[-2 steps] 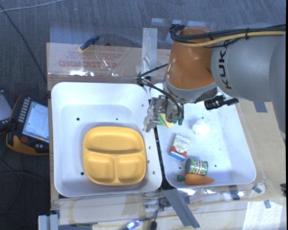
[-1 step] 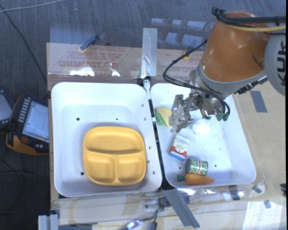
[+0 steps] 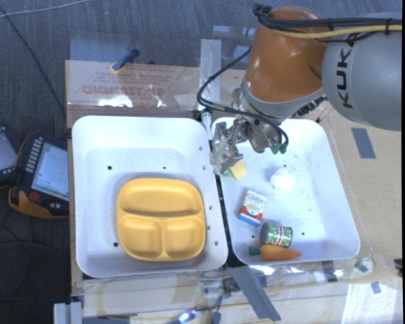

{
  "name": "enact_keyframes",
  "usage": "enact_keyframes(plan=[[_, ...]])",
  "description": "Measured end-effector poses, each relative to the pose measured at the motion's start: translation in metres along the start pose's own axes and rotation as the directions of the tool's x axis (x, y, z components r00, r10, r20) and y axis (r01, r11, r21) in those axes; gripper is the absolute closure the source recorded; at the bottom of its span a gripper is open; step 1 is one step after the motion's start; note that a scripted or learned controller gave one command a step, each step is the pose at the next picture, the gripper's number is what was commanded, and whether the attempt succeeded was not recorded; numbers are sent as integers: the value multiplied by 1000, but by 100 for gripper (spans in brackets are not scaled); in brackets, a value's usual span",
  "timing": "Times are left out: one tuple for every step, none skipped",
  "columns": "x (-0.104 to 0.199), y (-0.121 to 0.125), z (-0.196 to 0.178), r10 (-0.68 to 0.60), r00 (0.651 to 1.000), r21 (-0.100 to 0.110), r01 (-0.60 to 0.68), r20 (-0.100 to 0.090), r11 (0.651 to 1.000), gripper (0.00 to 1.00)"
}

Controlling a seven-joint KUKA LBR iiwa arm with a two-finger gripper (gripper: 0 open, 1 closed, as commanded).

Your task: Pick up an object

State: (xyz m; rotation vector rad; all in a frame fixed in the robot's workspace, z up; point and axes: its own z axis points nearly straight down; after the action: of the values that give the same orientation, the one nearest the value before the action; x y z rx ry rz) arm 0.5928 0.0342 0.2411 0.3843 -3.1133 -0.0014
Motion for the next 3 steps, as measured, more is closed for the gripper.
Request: enact_keyframes(plan=[[-22, 53, 27, -128, 992, 0, 128, 0, 992, 100], [17, -22, 29, -512, 859, 0, 512, 0, 859, 100], [-18, 61, 40, -599, 801, -3, 599, 2, 801, 100]])
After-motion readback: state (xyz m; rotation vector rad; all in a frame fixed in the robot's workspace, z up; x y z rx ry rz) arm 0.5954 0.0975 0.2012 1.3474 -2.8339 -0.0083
